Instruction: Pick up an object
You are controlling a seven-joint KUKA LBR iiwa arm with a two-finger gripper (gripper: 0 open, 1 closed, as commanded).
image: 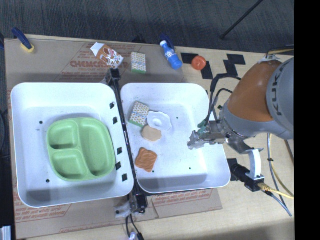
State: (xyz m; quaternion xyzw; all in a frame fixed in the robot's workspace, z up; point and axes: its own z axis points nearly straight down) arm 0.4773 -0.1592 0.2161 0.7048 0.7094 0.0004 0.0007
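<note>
Setting read as a robotics lab or test cell, not a home. A grey and orange industrial arm (260, 101) with loose cables reached in at the right of the frame over two white bins (20, 134) clipped side by side on flattened cardboard (75, 64). Dark carpet (125, 9) ran across the top of the frame.

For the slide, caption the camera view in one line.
KUKA arm's gripper hovers in the right bin beside four small items; green divided tray sits in the left bin.
</note>
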